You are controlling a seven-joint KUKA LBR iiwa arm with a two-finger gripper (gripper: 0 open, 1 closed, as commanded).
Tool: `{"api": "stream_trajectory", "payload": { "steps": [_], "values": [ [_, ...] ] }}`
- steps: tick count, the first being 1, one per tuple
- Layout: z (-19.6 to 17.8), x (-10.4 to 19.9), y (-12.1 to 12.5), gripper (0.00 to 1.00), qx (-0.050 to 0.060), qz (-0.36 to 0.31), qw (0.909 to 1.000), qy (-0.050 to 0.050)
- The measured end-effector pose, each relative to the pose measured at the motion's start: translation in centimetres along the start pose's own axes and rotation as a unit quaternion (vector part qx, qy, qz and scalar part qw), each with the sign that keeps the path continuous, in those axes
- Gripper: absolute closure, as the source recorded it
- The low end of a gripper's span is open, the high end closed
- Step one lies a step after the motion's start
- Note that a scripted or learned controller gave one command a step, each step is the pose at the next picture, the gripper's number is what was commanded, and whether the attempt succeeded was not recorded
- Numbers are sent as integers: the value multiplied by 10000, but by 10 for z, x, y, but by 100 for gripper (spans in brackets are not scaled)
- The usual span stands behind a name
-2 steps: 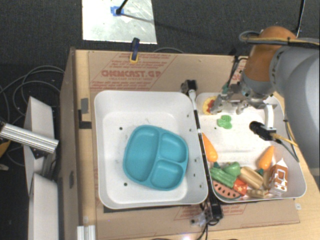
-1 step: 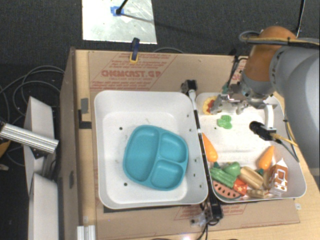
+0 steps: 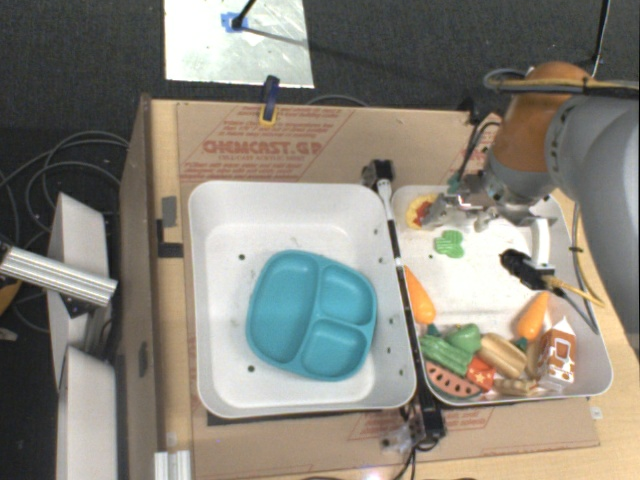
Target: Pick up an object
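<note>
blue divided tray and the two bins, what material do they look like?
Blue divided tray: likely moulded plastic, matte, with uniform colour and rounded compartment edges. Left bin and right bin: probably thin formed white plastic, slightly glossy, with rolled rims.

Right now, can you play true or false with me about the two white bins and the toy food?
1. The blue plate lies in the left bin. True.
2. The blue plate has toy food piled on it. False: its compartments are bare, and the toy food is in the right bin.
3. The gripper is over the far end of the right bin. True.
4. The small green toy lies on the blue plate. False: it lies on the floor of the right bin, near the gripper.
5. An orange carrot lies by the right bin's left wall. True.
</note>
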State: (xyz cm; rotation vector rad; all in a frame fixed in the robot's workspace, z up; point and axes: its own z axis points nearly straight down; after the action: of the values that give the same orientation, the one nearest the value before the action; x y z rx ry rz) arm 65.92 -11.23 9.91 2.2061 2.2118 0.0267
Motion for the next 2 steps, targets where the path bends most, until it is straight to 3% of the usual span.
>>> {"api": "stream_trajectory", "payload": {
  "steps": [1, 2],
  "values": [
    [1, 20, -17, 0, 86, -3, 10000, -18],
    [-5, 22, -17, 100, 96, -8, 10000, 3]
  ]
}}
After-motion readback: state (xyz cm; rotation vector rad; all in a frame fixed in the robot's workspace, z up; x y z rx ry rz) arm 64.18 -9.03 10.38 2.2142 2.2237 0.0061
